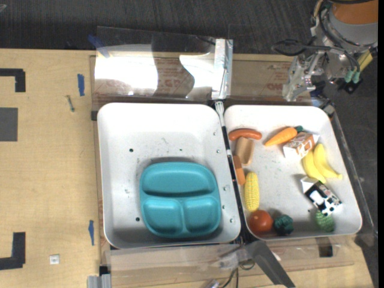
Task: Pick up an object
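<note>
The right bin (273, 174) holds several toy foods. There is a sausage (245, 134), a carrot (281, 136), a small white and orange carton (299, 144), bananas (321, 164), a corn cob (251, 191), a red tomato (260, 221), a dark green piece (284, 224) and a black and white item (321, 198). My gripper (300, 87) hangs above the bench just behind the right bin's back edge, near its right corner. It is open with nothing between its fingers, and it stands apart from all the objects.
The left bin (120, 137) holds a teal divided plate (180, 200) in its front half. A clear plastic sheet (156, 71) lies behind the left bin. A metal divider (221, 71) stands between the bins at the back. Cables hang by the arm's wrist (342, 47).
</note>
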